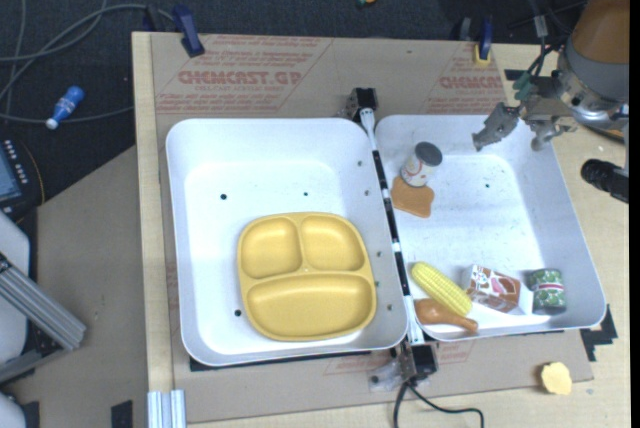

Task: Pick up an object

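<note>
Camera view: gripper [522, 126] poised over right bin [560, 206] near its far right corner, fingers spread, nothing between them. Nearest candidate, small bottle [419, 166], standing down-left of fingers by the divider; corn cob [441, 288], long axis diagonal, lying well apart at the near edge.

One fixed camera, above bench [150, 216], slanting down, both bins [200, 176]
</note>
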Robot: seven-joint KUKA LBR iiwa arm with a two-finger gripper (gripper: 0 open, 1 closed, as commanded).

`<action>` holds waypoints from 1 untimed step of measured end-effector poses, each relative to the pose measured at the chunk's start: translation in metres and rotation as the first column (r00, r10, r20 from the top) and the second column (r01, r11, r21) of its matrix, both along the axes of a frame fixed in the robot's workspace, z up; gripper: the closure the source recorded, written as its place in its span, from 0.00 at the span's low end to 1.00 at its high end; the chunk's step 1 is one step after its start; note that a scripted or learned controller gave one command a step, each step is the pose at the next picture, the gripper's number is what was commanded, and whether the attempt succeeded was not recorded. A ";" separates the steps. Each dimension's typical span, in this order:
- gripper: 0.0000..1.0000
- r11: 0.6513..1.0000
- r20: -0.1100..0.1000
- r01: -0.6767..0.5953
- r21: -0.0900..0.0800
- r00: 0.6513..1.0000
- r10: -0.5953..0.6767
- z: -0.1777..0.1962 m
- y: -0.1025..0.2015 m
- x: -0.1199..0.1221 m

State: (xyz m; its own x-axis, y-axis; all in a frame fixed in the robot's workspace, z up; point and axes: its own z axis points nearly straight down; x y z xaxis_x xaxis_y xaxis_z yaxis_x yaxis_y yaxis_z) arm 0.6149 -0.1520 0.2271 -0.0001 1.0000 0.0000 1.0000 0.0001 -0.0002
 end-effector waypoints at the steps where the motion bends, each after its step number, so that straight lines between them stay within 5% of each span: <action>1: 0.00 1.000 -0.003 -0.007 0.002 1.000 0.007 -0.087 0.058 0.052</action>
